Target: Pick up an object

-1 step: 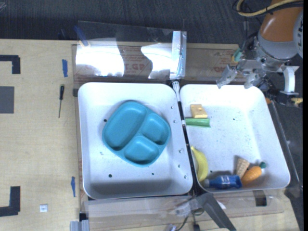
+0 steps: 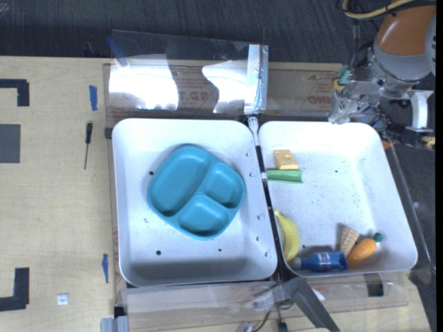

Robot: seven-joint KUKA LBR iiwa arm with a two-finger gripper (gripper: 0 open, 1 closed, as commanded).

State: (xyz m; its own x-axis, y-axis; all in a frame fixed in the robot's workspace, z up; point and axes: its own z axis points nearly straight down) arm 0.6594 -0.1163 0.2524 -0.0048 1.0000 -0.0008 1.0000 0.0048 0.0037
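My gripper (image 2: 344,111) hangs at the far edge of the right bin (image 2: 387,164), near its back right corner, with nothing seen between its fingers. The right bin holds a yellow block (image 2: 284,159) and a green stick (image 2: 284,176) near its left wall. Along its near side lie a banana (image 2: 288,234), a blue bottle (image 2: 323,261), a tan cone (image 2: 347,238) and an orange carrot (image 2: 363,249). All of these lie well apart from the gripper.
The left bin (image 2: 131,185) carries a blue divided plate (image 2: 196,189). A clear plastic sheet (image 2: 187,81) stands behind the left bin. The arm's orange band (image 2: 412,26) rises at the top right. A screwdriver (image 2: 88,142) rests on the bench to the left.
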